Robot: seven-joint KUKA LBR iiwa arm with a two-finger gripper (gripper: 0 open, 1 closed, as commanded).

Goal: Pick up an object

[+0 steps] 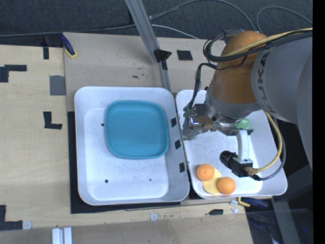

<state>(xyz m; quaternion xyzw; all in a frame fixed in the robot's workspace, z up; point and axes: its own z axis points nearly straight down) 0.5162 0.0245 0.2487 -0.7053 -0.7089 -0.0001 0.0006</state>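
Pincer (pixel 192 127), grip state unclear, over speckled white bin (pixel 218 149); smooth orange balls (pixel 205 172) nearby.

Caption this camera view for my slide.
KUKA arm over right bin with two orange balls; blue plate in left bin.

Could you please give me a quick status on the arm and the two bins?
Gripper low over right bin, near its left wall. Two orange balls on a yellow piece at front, untouched. Blue plate in left bin.
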